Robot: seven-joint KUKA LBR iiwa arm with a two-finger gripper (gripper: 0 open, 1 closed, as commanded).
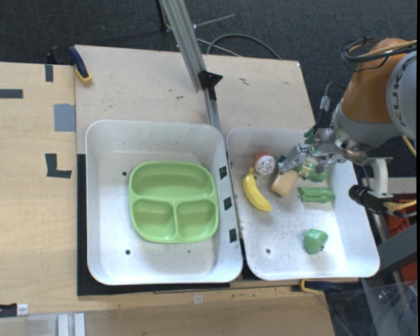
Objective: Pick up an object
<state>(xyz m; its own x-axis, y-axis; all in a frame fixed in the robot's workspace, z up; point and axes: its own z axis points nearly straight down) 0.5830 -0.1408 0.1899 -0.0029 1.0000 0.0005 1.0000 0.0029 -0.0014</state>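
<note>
Camera view, so: the grey two-finger gripper [302,161] sits low in the right white bin [357,254], jaws parted a bit, nothing visibly clamped. Just at its 7 o'clock, touching or nearly, lies a tan wedge-shaped block [284,183]. Yellow toy banana [256,194] further at 8, flat green block [316,195] at 5.

Even, soft light falls from overhead, bright on the two white bins [161,135] and flat on the pale wooden bench [28,208]. Shadows around the green plate [173,201] are faint and short. The bin floors near the plate look slightly washed out. Everything reads mildly soft and grainy, and the dark floor beyond the bench loses detail.
</note>
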